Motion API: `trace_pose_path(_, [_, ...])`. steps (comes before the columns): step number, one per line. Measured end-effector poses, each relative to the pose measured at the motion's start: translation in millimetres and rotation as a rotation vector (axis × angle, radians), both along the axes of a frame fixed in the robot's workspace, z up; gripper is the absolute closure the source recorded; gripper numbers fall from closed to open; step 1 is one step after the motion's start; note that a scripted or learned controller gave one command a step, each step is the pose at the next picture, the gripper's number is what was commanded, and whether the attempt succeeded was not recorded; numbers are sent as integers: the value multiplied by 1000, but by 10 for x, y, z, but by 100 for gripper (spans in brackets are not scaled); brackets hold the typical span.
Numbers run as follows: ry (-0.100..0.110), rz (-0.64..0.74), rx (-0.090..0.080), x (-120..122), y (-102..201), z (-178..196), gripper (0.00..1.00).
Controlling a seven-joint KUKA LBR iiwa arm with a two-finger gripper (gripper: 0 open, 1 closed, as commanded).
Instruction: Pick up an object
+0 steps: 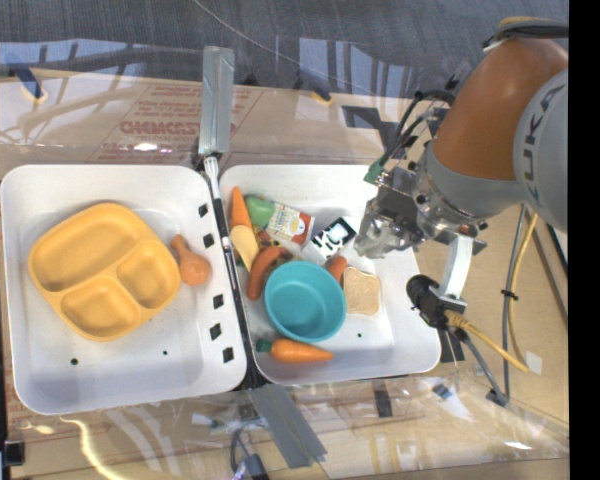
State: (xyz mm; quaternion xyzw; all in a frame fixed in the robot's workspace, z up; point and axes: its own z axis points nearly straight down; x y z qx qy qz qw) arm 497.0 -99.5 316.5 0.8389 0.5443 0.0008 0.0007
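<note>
Landmark: we take the teal bowl (304,301) in the right bin (405,353) as our reference.
Gripper place: we see the gripper (382,236) up and to the right of the bowl, low over the bin's right part.
Gripper state: we cannot tell whether it is released or clenched; nothing shows in its grasp.
Nearest thing: the slice of bread (361,291) lies just right of the bowl, touching its rim, directly below the gripper in the view.
Also near: a black-and-white packet (331,236) sits above the bowl, just left of the gripper.
Bread's lie: flat, roughly square, no clear long axis.
Our judgement: the coming move turns on a short shift toward the bowl's right side.
</note>
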Motion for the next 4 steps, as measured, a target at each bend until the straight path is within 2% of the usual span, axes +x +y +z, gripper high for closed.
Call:
trace_pose_path(1, [5,4,1,-1,20,-22,0])
trace_pose_path(2, [12,-97,3,-209,71,-1917,0])
trace_pose_path(3, [-27,-70,-1,529,43,-2109,0])
trace_pose_path(4, [-23,-420,9,626,41,-2111,0])
